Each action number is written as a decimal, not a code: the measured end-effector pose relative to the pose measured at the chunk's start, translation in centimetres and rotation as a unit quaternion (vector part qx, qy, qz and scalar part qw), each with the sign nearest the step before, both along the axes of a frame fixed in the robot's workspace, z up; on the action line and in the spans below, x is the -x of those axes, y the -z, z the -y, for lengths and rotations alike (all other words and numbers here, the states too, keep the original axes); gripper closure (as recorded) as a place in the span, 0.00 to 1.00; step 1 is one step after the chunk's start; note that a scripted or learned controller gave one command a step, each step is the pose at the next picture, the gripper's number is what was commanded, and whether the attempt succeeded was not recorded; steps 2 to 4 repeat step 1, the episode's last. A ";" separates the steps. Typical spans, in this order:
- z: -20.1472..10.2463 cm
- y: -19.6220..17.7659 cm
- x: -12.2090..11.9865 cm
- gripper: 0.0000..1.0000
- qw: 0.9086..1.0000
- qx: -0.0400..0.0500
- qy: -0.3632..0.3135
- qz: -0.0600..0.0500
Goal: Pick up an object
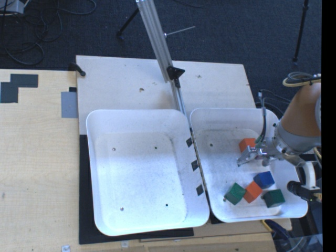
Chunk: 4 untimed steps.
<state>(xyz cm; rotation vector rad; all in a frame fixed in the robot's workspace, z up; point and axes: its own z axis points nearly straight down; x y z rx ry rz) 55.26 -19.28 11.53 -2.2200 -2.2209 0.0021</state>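
Several small blocks lie in the right bin (220, 125). An orange block (246, 144) sits near the bin's middle right, right against my gripper (251, 155), which reaches in from the right and hangs low over the bin floor. I cannot tell whether the orange block is inside the gripper or just beside it. Toward the front lie a blue block (264, 179), a second orange block (252, 191), a green block (235, 193) and a dark green block (273, 198), all close together and in front of the gripper.
The left bin (100, 140) stands beside the right one, parted by a divider with black clips (195, 165). A slanted aluminium rail (160, 43) rises behind the bins. The grey arm with its orange band (303, 112) fills the right side.
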 end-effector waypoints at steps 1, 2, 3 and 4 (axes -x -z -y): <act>-0.7 2.6 -6.8 0.00 1.000 0.000 -0.001 0.002; -0.7 2.6 -6.8 0.00 1.000 0.000 -0.001 0.002; -0.7 2.6 -6.8 0.00 1.000 0.000 -0.001 0.002; -0.7 2.6 -6.8 0.00 1.000 0.000 -0.001 0.002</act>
